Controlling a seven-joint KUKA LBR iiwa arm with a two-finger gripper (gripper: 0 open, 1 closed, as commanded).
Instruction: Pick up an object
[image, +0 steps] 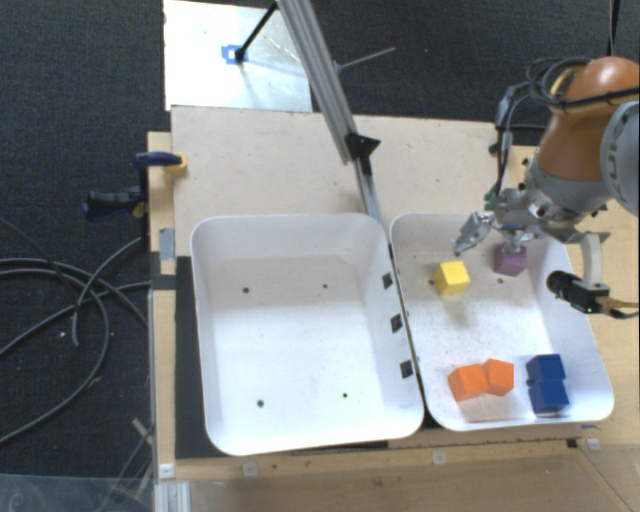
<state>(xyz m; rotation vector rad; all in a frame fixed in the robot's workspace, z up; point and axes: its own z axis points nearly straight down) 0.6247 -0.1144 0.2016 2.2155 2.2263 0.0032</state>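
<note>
You are looking down at a slant on a pale wooden bench (270, 170) carrying two shallow white plastic bins side by side. The left white bin (215, 330) fills the middle of the frame; the right white bin (590, 360) sits at lower right and holds every object. The grey arm with its orange band (585, 100) reaches in from the upper right.

Its gripper (498, 236) hangs over the top of the right bin with the jaws spread, one metal finger (470, 236) angled out to the left. A small purple block (510, 262) lies just below the jaws, apparently not pinched. A small yellow cube (451, 277) sits just beside it, lower left. Two orange blocks (481, 380), touching each other, and a dark blue block (547, 384) lie well apart along the bin's bottom edge.

The purple block looks like your nearest target. The risk: the jaws seem offset to its upper left, so a descent may land one finger on top of it or nudge it towards the yellow cube, and closing then would grip nothing.
</note>
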